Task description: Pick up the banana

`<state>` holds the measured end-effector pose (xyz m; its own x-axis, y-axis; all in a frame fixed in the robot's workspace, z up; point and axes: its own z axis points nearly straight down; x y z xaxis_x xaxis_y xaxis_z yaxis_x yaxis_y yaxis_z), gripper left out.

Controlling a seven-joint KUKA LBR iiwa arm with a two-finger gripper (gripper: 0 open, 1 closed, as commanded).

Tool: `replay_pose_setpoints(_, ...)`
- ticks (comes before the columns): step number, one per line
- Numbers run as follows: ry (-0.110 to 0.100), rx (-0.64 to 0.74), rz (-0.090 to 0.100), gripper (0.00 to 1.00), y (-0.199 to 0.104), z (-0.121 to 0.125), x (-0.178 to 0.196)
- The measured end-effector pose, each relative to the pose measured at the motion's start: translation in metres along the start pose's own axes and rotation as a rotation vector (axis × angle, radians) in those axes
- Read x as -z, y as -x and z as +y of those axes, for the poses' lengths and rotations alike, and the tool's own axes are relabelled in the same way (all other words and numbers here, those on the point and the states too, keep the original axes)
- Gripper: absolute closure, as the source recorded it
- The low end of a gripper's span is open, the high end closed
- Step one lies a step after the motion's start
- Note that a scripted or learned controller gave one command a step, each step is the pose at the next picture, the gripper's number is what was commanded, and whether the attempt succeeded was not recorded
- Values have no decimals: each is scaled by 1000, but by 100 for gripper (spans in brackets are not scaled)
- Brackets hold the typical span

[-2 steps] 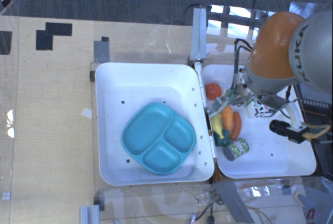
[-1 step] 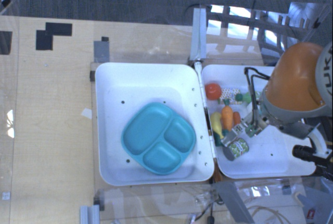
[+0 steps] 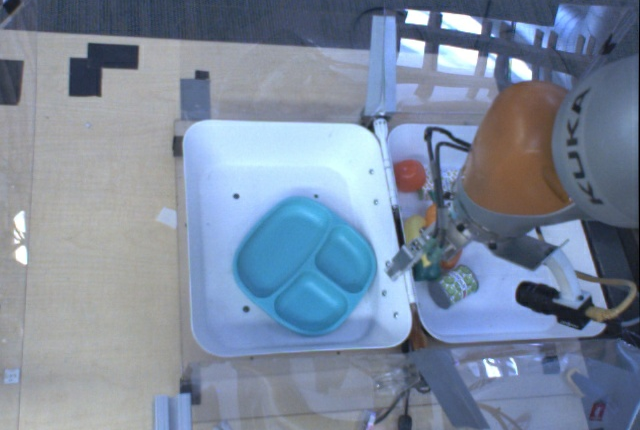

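Hovering my gripper (image 3: 428,253) low by the right bin's (image 3: 500,318) left wall, jaws' state beyond telling, I judge the yellow sliver there to be the banana (image 3: 417,226), so I should centre over it, clear of the can (image 3: 455,285).

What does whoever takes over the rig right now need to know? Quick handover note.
End effector: low over the right bin's left side, by the divider; grip state unreadable.
Banana: a yellow bit shows beside the end effector, possibly it; mostly hidden.
Nearby: red item, green-labelled can.
Left bin: blue divided plate.
Done: no lift confirmed.
Left: grasp and raise the banana.
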<state>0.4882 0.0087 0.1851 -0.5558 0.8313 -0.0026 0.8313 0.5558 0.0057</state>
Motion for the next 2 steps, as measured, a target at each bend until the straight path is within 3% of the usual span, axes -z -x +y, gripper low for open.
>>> replay_pose_setpoints(1, 1, 104, 0, 0, -17, 11, 26)
replay_pose_setpoints(2, 6, 106, -3, 100, -16, 13, 37)
